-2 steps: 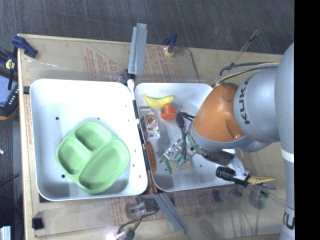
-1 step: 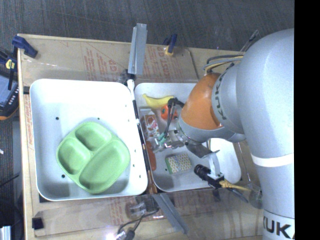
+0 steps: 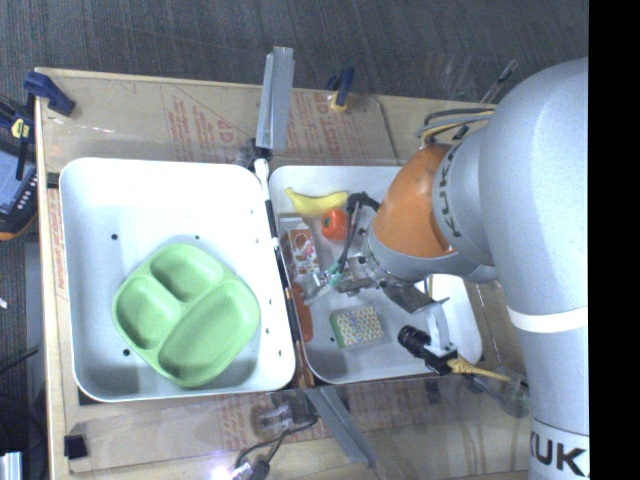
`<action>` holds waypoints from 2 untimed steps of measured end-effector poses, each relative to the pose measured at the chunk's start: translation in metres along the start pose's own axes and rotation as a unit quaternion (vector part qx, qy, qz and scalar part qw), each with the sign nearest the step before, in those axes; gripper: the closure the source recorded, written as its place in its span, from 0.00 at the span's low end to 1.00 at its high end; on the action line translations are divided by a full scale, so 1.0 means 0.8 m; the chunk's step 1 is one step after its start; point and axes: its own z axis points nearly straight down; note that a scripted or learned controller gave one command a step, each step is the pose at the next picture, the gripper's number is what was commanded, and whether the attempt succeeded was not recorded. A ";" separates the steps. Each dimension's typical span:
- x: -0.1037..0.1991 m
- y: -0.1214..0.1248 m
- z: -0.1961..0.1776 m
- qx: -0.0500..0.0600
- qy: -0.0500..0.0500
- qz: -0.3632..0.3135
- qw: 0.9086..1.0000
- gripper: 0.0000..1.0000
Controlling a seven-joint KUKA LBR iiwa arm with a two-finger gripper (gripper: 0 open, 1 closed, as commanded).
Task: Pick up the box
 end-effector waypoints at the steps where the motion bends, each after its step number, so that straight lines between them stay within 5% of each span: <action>1: -0.027 -0.060 -0.128 0.004 0.012 -0.055 0.998 0.00; 2: -0.008 -0.056 0.002 0.002 0.012 -0.057 0.998 0.00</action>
